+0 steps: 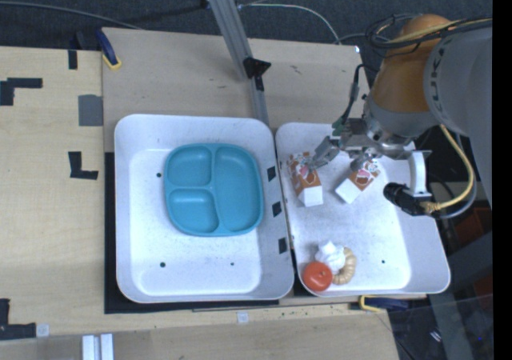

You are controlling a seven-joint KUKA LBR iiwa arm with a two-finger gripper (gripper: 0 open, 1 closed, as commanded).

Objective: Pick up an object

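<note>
My gripper (346, 160) hangs over the far part of the right bin (400, 230), open, its two fingers spread wide. Its left finger (324, 150) points toward a small white and brown carton (306, 179) lying by the bin's left wall. The right finger reaches down to a second small carton (355, 185), tilted, just below it. Nothing sits between the fingers. Near the front edge of that bin lie a red round toy (318, 276), a white piece (329, 253) and a tan ring (347, 267), bunched together.
The left bin (140, 270) holds a blue divided plate (214, 189). A grey metal pole (228, 14) slants down to the bins' shared far edge. The arm's wrist and cables (416, 182) hang over the right bin's right side.
</note>
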